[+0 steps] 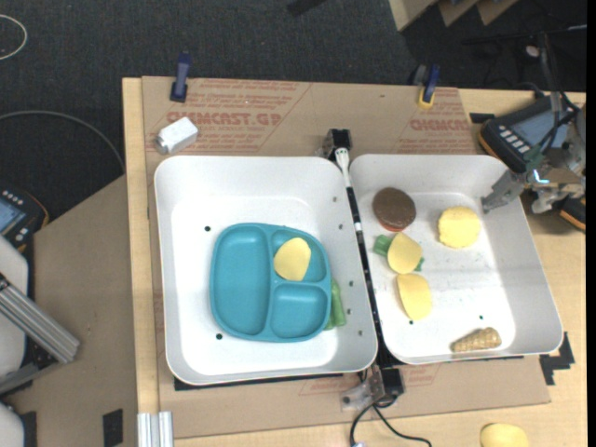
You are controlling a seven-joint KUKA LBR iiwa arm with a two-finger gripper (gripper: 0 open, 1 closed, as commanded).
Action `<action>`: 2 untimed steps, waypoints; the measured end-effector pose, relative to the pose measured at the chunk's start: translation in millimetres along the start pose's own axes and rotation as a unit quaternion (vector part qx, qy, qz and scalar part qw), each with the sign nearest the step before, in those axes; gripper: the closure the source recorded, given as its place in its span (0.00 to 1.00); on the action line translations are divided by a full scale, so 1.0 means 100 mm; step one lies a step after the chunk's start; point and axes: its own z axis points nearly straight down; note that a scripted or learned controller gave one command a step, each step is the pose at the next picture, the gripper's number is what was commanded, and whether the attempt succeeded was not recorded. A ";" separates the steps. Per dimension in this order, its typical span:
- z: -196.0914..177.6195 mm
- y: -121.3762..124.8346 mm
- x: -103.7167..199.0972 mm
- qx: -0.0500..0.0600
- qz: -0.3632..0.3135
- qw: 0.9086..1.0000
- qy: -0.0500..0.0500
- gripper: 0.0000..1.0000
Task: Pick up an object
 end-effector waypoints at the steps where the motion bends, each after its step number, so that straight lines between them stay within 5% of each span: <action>1: 0.93 -0.69 0.28 0.007 0.001 1.000 0.003 0.00; 2: -0.44 -0.90 0.55 -0.007 -0.002 1.000 -0.002 0.00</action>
